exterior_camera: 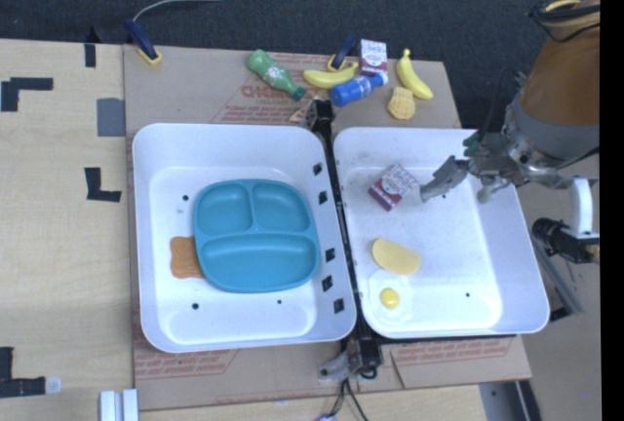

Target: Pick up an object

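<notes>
Roughly, the bench as it stands:

Arm: the grey arm [561, 93] with its orange band reaches in from the right, over the right bin's far right corner.
Gripper: the gripper [458, 183] hangs over the far half of the right bin; one finger [441, 179] stretches left toward the packet, the other points nearer, a wide gap between them.
Jaws: spread wide, nothing between them.
Right bin: the white bin [507, 307] holds three things.
Packet: a small red and white packet [392, 186] lies in the far left part of the right bin, just left of the long finger's tip; whether they touch I cannot tell.
Yellow piece: a flat yellow piece [396, 256] lies near the middle left of the right bin, nearer than the packet.
Egg: a small fried egg toy [389, 298] sits at the near left corner of the right bin, just beside the yellow piece.
Left bin: the other white bin [156, 214] carries a blue divided plate [257, 236] at its middle.
Toast: an orange-brown slice [181, 257] pokes out from under the plate's left edge.
Beyond the bins: on the cardboard at the far side lie a green bottle [273, 74], a blue bottle [351, 90], two bananas [329, 76] [413, 78], a small carton [373, 55] and a yellow ridged piece [401, 103].
</notes>
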You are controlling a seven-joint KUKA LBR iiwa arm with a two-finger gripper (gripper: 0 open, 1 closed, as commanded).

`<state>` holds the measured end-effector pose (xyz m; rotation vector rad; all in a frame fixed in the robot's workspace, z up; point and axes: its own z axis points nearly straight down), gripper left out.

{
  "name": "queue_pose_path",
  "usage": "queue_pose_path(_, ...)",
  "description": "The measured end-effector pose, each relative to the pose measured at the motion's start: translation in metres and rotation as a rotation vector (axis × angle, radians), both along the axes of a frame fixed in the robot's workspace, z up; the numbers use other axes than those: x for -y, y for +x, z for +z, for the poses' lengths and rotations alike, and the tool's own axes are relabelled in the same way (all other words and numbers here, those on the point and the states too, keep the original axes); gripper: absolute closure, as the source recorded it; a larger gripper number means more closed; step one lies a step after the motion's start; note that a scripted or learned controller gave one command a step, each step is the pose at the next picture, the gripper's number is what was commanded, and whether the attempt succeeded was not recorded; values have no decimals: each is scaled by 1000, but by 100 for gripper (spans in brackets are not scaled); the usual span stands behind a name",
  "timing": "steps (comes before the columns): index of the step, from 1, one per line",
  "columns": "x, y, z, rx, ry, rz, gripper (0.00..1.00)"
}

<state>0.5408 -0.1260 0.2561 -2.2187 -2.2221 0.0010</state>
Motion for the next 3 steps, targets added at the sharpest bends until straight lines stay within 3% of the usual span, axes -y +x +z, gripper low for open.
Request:
queue_pose_path(1,-3,-27,-165,-1,1,-1,0)
queue_pose_path(2,-19,47,-169,7,-2,1,0)
queue_pose_path(3,-21,101,-170,6,-2,0,0)
